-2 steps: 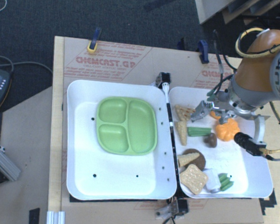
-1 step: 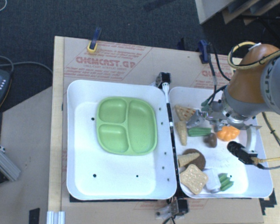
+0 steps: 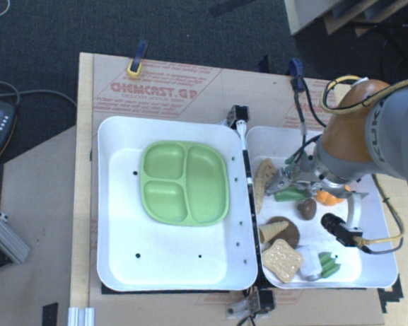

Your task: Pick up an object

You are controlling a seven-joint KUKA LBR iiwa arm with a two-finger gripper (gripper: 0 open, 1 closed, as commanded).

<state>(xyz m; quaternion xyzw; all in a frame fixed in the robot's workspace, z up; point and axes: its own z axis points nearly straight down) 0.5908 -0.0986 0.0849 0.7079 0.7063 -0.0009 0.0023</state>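
Bench (image 3: 88, 113) carrying two shallow white bins side by side. Left bin (image 3: 115, 208): one green divided plate (image 3: 185, 183), lying flat, set toward the far half. Right bin (image 3: 375, 246): a scatter of small toy foods.

Arm (image 3: 388, 129) reaching in from the right, bent down over the far half of the right bin. End effector (image 3: 293, 179) low over that bin's left-middle part. Opening and hold: cannot tell, wrist housing in the way.

Just beside the end effector, on its near side: green pod (image 3: 286, 196), flat on the bin floor. Close to the pod: brown oval piece (image 3: 306, 209). Further right: orange piece (image 3: 326, 198), partly under the wrist. Against the bin's left wall: tan slice (image 3: 263, 175).

Toward the near edge: brown-and-tan cone-like piece (image 3: 280, 231), square cracker (image 3: 282, 261) touching it, and small green piece (image 3: 328, 266) to the right, well apart from the end effector.
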